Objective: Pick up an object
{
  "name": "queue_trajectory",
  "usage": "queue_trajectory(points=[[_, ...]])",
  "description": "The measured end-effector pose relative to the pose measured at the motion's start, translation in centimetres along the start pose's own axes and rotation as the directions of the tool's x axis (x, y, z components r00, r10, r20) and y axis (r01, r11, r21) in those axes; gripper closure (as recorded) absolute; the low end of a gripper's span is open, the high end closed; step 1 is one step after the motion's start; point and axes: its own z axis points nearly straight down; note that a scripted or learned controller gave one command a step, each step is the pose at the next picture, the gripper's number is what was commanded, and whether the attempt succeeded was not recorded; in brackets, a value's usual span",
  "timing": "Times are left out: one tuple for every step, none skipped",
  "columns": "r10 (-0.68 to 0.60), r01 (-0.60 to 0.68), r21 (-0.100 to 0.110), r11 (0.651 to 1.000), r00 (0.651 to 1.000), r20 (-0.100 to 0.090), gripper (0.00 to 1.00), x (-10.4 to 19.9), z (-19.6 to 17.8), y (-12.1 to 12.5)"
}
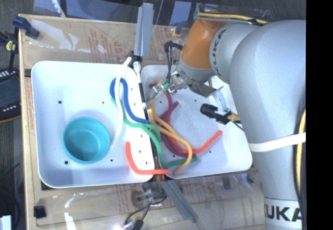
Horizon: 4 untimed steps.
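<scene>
A tangle of soft ropes drapes over the wall between the two bins. A blue rope (120,100) and a white rope (121,114) curl in the left bin, beside a green rope (148,135). A dark red rope (169,119), a yellow rope (169,132) and an orange rope (207,142) lie in the right bin. My gripper (165,86) hangs under the orange wrist band, low over the top left corner of the right bin, right by the upper end of the dark red rope. The wrist hides its fingers.
A teal bowl (86,140) stands in the lower left of the left bin (47,83). The grey arm covers the right side of the right bin (229,158). A small black part (210,111) sticks out below the wrist.
</scene>
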Motion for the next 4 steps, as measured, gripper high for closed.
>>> queue_trajectory(points=[[-0.005,0.005,0.0,1.0,1.0,-0.008,1.0,0.4,-0.9,0.2],[-0.003,0.003,-0.002,1.0,1.0,-0.002,0.0,0.1,-1.2,0.2],[-0.006,0.006,-0.003,1.0,1.0,-0.003,1.0,0.2,-2.2,0.3],[-0.006,0.006,-0.003,1.0,1.0,-0.003,0.0,0.2,-2.2,0.3]])
